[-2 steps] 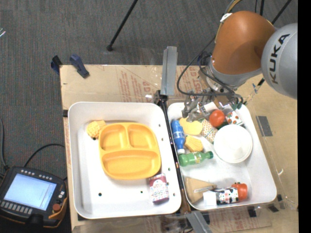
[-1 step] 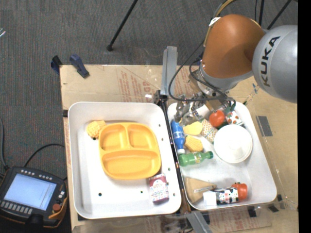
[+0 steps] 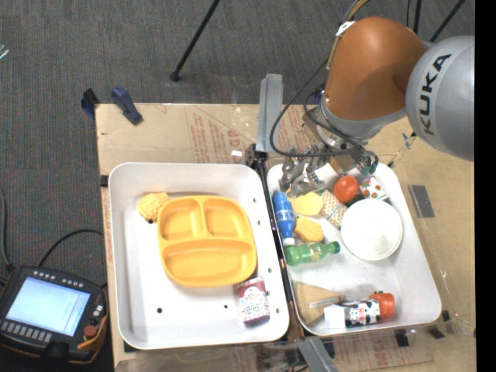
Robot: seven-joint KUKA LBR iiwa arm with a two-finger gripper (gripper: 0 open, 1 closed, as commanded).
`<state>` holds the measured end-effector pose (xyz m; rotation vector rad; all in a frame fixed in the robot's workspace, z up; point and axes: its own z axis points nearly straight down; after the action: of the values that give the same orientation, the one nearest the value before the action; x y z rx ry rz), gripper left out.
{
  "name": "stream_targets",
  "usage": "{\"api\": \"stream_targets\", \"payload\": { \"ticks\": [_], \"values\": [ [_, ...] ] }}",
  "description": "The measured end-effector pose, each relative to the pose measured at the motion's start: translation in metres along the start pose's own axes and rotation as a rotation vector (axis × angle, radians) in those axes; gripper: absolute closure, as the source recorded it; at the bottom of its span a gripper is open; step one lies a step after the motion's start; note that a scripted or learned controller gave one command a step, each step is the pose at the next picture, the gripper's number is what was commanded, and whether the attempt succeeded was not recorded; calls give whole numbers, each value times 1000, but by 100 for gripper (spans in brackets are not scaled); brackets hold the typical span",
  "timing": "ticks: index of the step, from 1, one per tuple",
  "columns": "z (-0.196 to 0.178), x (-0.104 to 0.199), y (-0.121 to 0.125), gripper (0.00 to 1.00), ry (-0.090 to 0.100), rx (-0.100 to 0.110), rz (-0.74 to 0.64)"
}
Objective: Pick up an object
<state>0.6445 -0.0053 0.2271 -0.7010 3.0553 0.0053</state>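
Your gripper point(image 3: 304, 173) hung low at the upper left of the right bin point(image 3: 422, 273); I could not tell its state. The blue bottle point(image 3: 283, 217) and red ball point(image 3: 346, 187) sat crowded nearby, so a grasp risked nudging neighbours and slipping.

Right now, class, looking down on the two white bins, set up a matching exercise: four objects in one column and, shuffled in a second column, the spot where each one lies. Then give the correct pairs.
Objects
1. yellow three-compartment plastic tray
2. round white bowl
3. small red patterned can
4. green plastic bottle

Places
A. right bin, lying between the blue bottle and the white bowl
B. middle of the left bin
C. right bin, toward its right side
D. left bin, near its front right corner

Pairs: 1-B, 2-C, 3-D, 4-A
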Motion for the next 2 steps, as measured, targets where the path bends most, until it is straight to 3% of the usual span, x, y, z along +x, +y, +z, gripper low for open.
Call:
{"api": "stream_targets", "payload": {
  "ticks": [2],
  "values": [
    [-20, -3, 0, 100, -10, 0, 4]
  ]
}}
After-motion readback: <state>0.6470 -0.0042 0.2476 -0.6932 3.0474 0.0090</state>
